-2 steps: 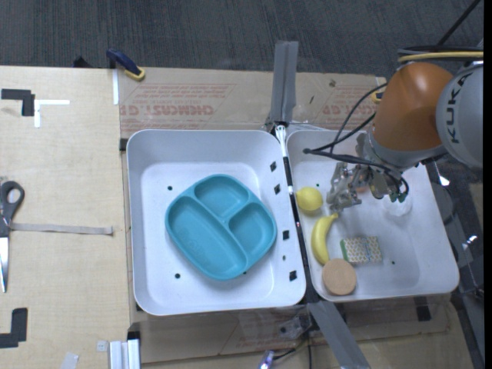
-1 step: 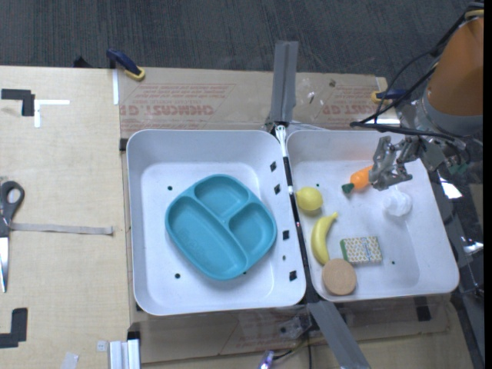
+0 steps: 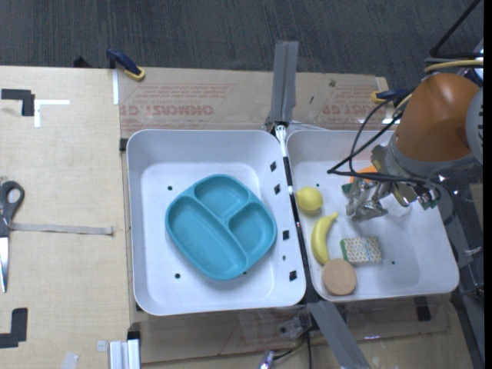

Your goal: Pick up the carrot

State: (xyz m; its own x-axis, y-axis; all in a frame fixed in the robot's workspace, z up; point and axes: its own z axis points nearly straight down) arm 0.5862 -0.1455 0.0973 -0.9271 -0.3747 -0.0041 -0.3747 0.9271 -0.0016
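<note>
A small orange sliver of the carrot (image 3: 368, 171) peeks out in the right bin (image 3: 430, 271), mostly hidden under the arm's wrist and cables. My gripper (image 3: 367, 205) hangs low over the middle of that bin, just below the orange sliver and to the right of the lemon. Nothing can be made out in its grasp.
In the right bin lie a yellow lemon (image 3: 309, 199), a banana (image 3: 323, 237), a patterned sponge (image 3: 361, 249) and a round tan disc (image 3: 339, 277). The left bin (image 3: 146, 229) holds a blue divided plate (image 3: 221, 226). Scissors (image 3: 8, 221) lie on the bench at far left.
</note>
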